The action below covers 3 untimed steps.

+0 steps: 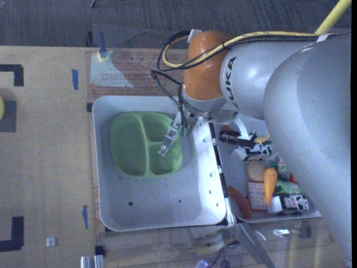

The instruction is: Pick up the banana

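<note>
Progress, as we judge it, is slight: nothing has been lifted and the search looks unfinished. We start with the grey arm [290, 88], which reaches in from the right and covers much of the right bin [234, 214]. Its wrist hangs over the left bin [150, 214], both bins sitting on the wooden surface [44, 149]. In the left bin lies a green divided plate [134, 144], and the pincer [170, 141] hovers above that plate's right edge; we cannot tell whether it is apart or together, and we see nothing held in it. The right bin holds a crowd of small things, among them a carrot [269, 183]. We cannot pick out the banana among them; it may be hidden beneath the arm. Finding, gripping and lifting it all remain to be done.
</note>
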Tool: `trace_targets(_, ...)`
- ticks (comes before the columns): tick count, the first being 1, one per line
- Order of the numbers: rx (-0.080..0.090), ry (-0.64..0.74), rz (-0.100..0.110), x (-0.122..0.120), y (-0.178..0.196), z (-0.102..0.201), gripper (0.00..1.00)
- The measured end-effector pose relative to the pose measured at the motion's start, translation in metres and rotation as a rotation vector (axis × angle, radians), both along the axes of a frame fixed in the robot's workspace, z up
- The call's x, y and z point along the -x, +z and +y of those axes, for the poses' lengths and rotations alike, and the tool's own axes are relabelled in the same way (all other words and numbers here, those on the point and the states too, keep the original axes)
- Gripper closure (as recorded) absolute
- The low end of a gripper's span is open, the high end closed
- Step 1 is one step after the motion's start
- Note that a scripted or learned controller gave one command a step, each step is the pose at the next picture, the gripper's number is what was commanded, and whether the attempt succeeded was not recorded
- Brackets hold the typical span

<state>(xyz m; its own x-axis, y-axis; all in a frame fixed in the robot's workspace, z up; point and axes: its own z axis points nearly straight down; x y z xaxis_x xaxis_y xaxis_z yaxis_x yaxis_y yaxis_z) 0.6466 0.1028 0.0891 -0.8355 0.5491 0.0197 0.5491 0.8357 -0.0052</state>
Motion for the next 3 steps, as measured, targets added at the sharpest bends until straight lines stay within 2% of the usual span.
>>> trace_targets(1, 0.003, 0.003, 0.013, 0.002, 0.011, 0.000, 1.00)
trace_targets(2, 0.038, -0.217, -0.012, 0.013, 0.006, 0.047, 1.00)
trace_targets(3, 0.049, -0.220, -0.001, 0.015, 0.013, 0.042, 1.00)
